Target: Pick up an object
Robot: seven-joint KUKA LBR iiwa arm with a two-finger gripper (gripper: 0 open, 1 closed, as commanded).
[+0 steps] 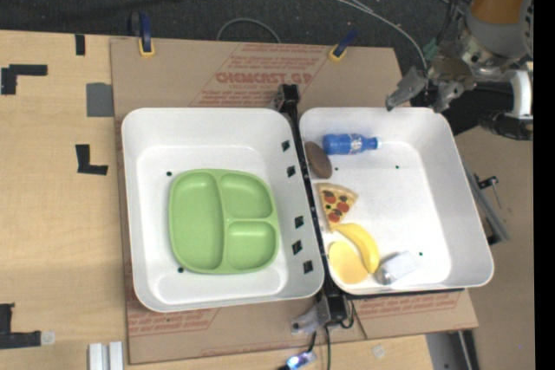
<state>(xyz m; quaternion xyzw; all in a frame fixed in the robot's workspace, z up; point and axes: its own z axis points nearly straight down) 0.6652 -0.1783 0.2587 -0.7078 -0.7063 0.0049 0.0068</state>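
End effector [416,93] hovers over the right bin's [451,186] far rim, holding nothing; its opening I cannot tell, probably staging above the blue bottle [349,143].

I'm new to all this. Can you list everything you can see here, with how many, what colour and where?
Bins: 2, white, side by side on the bench.
Divided plate: 1, green, in the left bin.
Bottle: 1, blue, lying at the far side of the right bin.
Oval object: 1, brown, right bin by the divider.
Pizza slice: 1, orange with red spots, right bin.
Banana: 1, yellow, right bin near side.
Round piece: 1, pale yellow, beside the banana.
Small object: 1, grey, right of the banana.
Clamps: 2, blue, far edge of the cardboard.
Gripper: 1, grey, above the right bin's far corner.
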